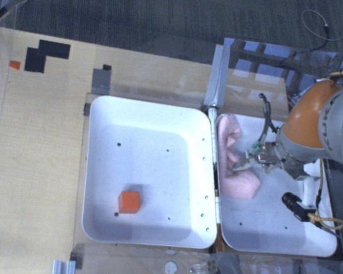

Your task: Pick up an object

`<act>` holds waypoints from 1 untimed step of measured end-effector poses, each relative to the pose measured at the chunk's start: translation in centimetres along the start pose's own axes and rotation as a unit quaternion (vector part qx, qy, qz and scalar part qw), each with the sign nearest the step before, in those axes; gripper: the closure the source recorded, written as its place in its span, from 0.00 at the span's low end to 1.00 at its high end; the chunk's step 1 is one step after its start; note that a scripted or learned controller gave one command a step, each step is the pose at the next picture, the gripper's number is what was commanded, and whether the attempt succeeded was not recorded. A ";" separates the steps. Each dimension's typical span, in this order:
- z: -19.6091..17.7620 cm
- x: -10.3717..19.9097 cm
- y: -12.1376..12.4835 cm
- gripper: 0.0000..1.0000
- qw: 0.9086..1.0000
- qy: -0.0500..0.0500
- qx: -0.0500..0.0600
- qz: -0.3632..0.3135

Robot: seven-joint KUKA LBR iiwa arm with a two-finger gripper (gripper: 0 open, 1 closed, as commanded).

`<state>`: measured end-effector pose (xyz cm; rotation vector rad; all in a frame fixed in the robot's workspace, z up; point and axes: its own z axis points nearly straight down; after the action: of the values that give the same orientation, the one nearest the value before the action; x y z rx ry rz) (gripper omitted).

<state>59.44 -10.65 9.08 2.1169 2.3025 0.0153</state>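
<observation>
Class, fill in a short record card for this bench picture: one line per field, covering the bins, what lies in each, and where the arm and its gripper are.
left bin: white, shallow; holds an orange block near its front left
right bin: white, shallow; holds a pink cloth along its left side
arm: grey with an orange band, reaching in from the right over the right bin
gripper: low at the pink cloth, about its middle
hold: cannot be told from this view
bench: light wood, bearing both bins side by side
</observation>
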 end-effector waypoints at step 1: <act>-0.1 1.0 -3.2 0.00 0.999 0.000 -0.001 -0.053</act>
<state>56.13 -9.88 9.16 1.9912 2.4085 0.0164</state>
